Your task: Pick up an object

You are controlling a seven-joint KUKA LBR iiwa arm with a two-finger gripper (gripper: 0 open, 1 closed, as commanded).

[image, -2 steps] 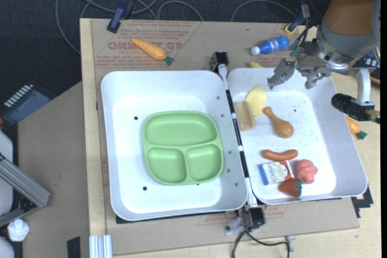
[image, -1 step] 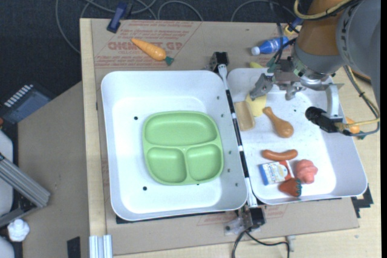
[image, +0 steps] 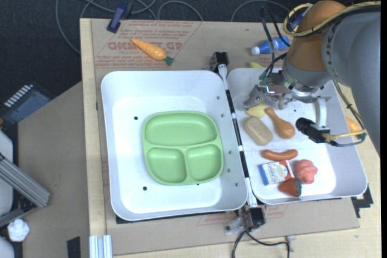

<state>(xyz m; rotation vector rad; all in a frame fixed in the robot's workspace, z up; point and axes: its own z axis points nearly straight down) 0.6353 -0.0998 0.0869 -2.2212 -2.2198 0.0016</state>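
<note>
My gripper (image: 268,93) hangs low over the far left part of the right bin (image: 344,181), just beyond a pale yellow piece (image: 256,110) and a tan drumstick (image: 280,122). Nothing shows between its fingers. Nearer the front lie a beige bread-like piece (image: 258,130), a red sausage (image: 279,154), a small blue and white carton (image: 273,173), a pink lump (image: 306,170) and a red strawberry (image: 290,187).
The left bin (image: 121,99) holds a green divided plate (image: 181,147). A carrot (image: 151,49) and a blue bottle (image: 269,45) lie on the cardboard beyond the bins. An orange thing (image: 352,125) peeks out by the right bin's right wall, under the arm.
</note>
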